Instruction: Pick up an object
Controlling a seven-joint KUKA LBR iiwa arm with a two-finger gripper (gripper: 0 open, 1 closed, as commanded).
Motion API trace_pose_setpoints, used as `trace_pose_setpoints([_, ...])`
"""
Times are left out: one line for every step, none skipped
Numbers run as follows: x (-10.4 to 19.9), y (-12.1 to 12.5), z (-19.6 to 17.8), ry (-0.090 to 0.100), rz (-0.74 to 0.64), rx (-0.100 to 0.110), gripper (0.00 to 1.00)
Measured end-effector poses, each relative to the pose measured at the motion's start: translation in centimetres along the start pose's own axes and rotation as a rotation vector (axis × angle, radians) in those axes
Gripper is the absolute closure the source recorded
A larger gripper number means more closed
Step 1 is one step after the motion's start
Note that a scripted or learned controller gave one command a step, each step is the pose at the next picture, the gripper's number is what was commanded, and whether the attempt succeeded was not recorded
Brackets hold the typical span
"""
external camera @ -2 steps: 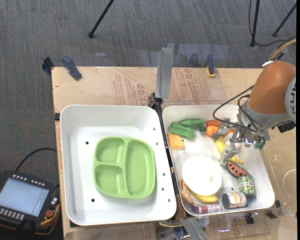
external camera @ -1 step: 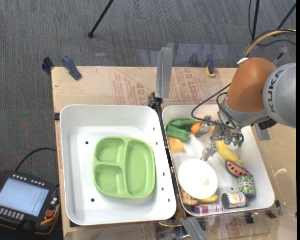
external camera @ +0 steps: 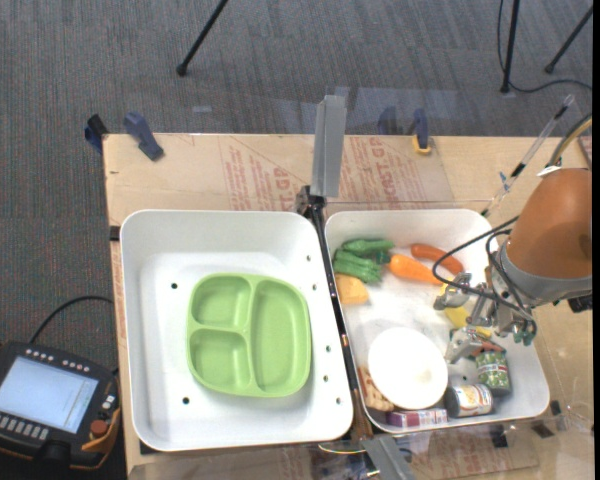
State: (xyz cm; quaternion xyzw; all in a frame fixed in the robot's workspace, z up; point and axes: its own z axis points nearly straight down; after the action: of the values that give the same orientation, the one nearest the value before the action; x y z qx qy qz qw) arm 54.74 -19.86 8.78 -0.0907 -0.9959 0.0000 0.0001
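1. Spanning the bench, two white bins sit side by side: the left bin (external camera: 145, 268) holds a green divided tray (external camera: 250, 334), the right bin (external camera: 380, 223) holds the clutter.
2. Arm (external camera: 552, 230) reaches in from the right and hangs over the right bin's right half, evidently posed to descend on the goods there.
3. White round plate (external camera: 407, 367) lies low in the right bin, just left of the tool.
4. Candidate objects: orange carrot (external camera: 412, 268) and green beans (external camera: 360, 258) near the far wall, a tin (external camera: 470, 399) and a green-labelled can (external camera: 494, 370) at the near right corner.
5. Gripper (external camera: 472, 326) sits just above the can (finger spread cannot be judged); nothing is visibly between the fingers, so no pick is confirmed.
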Motion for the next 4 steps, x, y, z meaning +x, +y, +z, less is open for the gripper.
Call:
trace_pose_setpoints([-5.7, 0.5, 0.0, -0.003, 0.103, -0.002, 0.00])
trace_pose_setpoints([-5.8, 0.7, -1.1, -0.006, 0.098, -0.002, 1.00])
trace_pose_setpoints([-5.8, 0.7, -1.0, -0.005, 0.097, -0.002, 0.00])
trace_pose_setpoints([-2.5, 2.4, -0.1, -0.005, 0.223, -0.001, 0.00])
